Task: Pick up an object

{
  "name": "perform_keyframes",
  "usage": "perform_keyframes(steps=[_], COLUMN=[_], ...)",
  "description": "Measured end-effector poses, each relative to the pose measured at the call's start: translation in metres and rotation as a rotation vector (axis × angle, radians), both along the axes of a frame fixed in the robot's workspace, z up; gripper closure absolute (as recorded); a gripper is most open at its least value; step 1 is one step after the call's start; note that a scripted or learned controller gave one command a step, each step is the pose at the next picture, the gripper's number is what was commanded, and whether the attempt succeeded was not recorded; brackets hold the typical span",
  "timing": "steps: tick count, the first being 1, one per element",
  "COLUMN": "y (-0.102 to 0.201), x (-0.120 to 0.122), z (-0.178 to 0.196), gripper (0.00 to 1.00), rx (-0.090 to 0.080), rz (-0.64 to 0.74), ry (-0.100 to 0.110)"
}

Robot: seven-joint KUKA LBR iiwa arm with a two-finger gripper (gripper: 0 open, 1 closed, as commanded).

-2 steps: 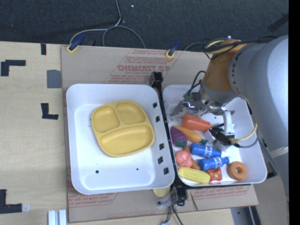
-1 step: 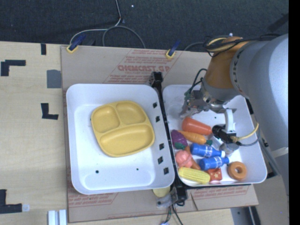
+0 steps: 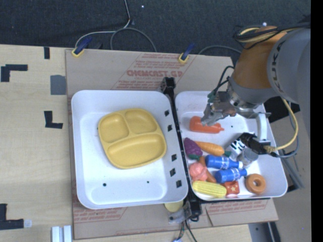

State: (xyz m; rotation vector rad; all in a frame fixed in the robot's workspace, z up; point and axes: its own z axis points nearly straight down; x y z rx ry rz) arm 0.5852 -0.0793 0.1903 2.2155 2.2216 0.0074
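We find the gripper low in the right bin, toward its far edge, its tip at the right end of an orange-red toy lying flat there. We cannot tell how far the gripper is parted or whether it grips the toy. Along the near edge lie a corn cob and a doughnut. The left bin carries a yellow divided plate.
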Motion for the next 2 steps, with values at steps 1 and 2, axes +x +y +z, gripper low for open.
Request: perform_keyframes(steps=[1,2], y=[-0.001,-0.023], x=[-0.001,0.053], z=[-0.006,-0.087], gripper=[0.00,0.00], rx=[0.000,-0.002], rz=[-0.002,-0.002], ry=[0.007,0.011])
